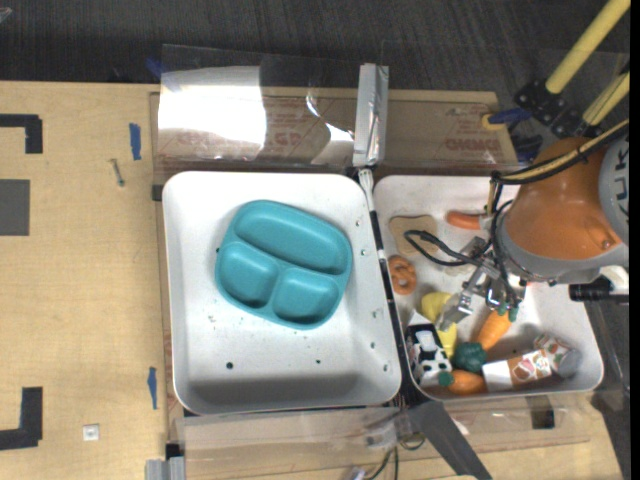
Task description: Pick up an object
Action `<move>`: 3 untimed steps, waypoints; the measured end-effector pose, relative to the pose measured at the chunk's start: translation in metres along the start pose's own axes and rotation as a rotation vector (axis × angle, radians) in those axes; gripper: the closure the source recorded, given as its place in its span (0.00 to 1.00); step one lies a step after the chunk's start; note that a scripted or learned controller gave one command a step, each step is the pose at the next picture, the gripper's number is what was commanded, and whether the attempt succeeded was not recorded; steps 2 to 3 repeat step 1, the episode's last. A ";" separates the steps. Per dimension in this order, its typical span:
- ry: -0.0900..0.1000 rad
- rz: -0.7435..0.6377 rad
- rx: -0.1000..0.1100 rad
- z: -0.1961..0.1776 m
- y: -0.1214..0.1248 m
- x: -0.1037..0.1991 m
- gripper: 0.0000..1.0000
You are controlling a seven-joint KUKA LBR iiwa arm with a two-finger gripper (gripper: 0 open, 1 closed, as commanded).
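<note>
bench [70,298]: I see tan wood | on it: left bin [190,368], right bin [585,363], side by side, touching

From my station the feed looked bright and evenly lit from overhead. The left bin [200,368] was close to blown out, its white floor showing little texture. Strong glare sat on the clear plastic sheet [215,118] behind it. Soft shadows lay under the teal tray [285,263] and along the bin's near wall. Detail was slightly soft throughout, and the gripper [480,303] area read as cluttered and blurry.
</note>
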State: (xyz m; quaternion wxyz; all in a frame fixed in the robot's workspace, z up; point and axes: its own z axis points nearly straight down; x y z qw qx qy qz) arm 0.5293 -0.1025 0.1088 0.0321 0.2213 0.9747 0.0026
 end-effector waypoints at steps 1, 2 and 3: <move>-0.004 -0.074 0.000 -0.001 -0.029 0.012 0.00; -0.004 -0.074 0.000 -0.001 -0.029 0.012 0.00; -0.004 -0.074 0.000 -0.001 -0.029 0.012 0.00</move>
